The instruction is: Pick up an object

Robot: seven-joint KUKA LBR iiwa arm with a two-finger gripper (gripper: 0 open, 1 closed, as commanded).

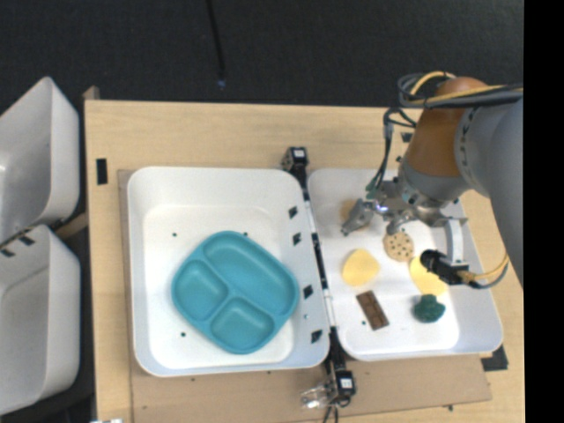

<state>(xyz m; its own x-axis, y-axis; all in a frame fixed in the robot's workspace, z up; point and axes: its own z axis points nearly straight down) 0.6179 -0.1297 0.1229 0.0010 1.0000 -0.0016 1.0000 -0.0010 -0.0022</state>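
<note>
Nearest the camera, along the front edge of the pale wooden surface (106, 324), a small metal clamp fitting (328, 393) sits at the junction of the two bins. On the left, the shallow white left bin (145, 236) holds a teal plastic divided plate (233, 291) with three compartments, lying flat and turned at an angle, toward the bin's front.

Right of the central divider, the shallow white right bin (476, 324) holds several small items. A pale yellow rounded piece (359, 267) lies near the bin's middle. Just in front of it lies a dark brown rectangular bar (372, 309), tilted. A tan round perforated disc (398, 244) sits behind and to the right of the yellow piece. Further right lie a bright yellow lump (427, 278) and, in front of it, a dark green knobbly object (429, 307).

Above the bin's rear half, the gripper (381, 216) hangs low, beside the perforated disc. Whether its fingers are open or closed cannot be determined. No item is visibly between them.
</note>
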